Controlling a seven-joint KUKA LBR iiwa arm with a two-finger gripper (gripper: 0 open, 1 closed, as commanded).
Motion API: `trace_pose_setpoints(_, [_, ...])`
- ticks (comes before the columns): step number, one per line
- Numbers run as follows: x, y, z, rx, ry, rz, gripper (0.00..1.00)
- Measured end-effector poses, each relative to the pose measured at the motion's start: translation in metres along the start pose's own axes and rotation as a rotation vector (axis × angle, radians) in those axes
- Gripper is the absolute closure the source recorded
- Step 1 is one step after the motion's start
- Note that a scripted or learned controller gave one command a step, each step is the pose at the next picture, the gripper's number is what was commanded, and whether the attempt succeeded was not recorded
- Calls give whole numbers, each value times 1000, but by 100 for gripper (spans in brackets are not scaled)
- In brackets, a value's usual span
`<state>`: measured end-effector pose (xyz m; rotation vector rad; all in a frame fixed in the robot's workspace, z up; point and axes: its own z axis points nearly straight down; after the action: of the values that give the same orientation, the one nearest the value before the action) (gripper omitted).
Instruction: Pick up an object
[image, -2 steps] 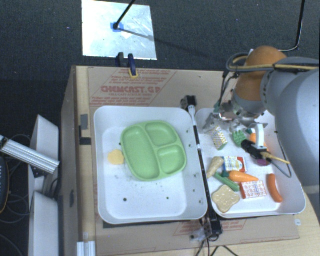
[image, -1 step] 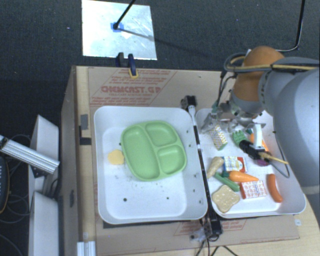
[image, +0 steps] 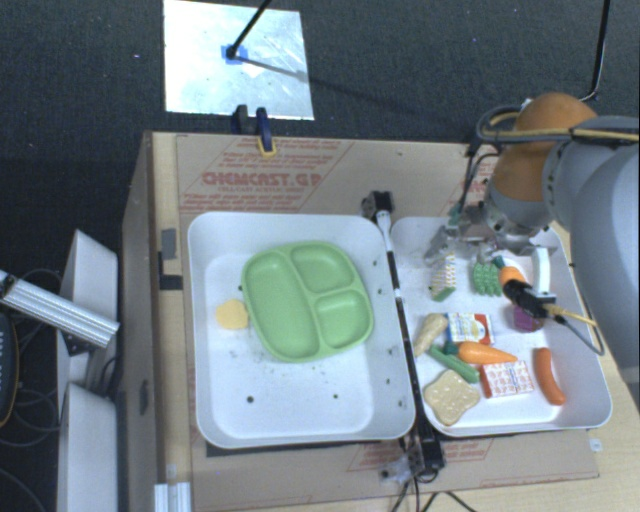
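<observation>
The metal two-finger gripper (image: 447, 248) hangs low over the far end of the right shallow white plastic bin (image: 600, 395); I cannot tell how it is set. Just under it lies a small pale corn cob toy (image: 444, 277), probably the target, with a green ridged toy (image: 486, 278) beside.

Two white bins, the left (image: 215, 400) and the right (image: 590, 400), look like smooth moulded plastic with a faint sheen. A green divided tray (image: 305, 300) is matt plastic. Toy foods, such as an orange carrot (image: 486, 353) and a slice of bread (image: 450, 396), appear plastic, though they are small and hard to judge. The bench (image: 270, 175) is brown board, matt. The floor (image: 70, 100) is dark, rough carpet. A silvery sheet (image: 235, 60) gleams like metal
</observation>
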<state>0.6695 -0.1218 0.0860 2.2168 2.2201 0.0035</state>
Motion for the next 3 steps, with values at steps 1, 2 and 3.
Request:
trace_pose_setpoints(1, [33, 0, 1, 2, 2, -3, 0])
trace_pose_setpoints(2, [32, 1, -10, -1, 1, -5, 100])
trace_pose_setpoints(3, [32, 1, -10, 0, 1, -5, 0])
